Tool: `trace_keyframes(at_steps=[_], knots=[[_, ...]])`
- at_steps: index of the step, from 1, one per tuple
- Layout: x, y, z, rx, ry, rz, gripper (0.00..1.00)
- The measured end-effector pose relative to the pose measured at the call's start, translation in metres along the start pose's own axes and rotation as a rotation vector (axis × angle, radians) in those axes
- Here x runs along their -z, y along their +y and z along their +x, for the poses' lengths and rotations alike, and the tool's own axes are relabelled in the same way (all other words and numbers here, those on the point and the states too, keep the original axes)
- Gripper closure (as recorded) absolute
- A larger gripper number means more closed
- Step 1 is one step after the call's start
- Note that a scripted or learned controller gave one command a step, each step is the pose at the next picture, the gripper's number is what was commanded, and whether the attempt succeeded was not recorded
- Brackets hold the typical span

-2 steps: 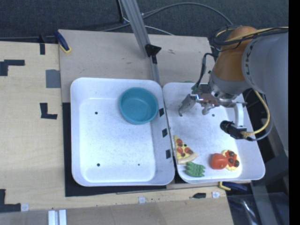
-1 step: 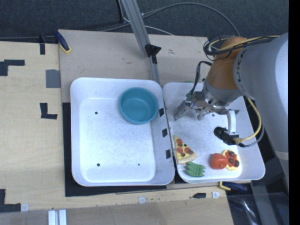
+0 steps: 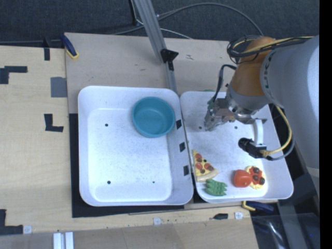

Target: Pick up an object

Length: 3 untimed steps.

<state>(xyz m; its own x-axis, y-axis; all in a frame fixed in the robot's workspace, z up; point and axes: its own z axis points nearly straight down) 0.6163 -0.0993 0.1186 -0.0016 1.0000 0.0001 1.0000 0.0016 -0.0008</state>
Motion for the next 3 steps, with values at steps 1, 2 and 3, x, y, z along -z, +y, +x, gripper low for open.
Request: trace_keyframes(at_steps=[1, 2, 3], knots=[[0.048, -0.009, -0.001, -0.001, -0.001, -0.004, 1.0], [0.105, 0.001, -0.001, -0.001, -0.001, -0.005, 1.0], [0.158, 0.002, -0.001, -0.001, -0.001, -0.005, 1.0]])
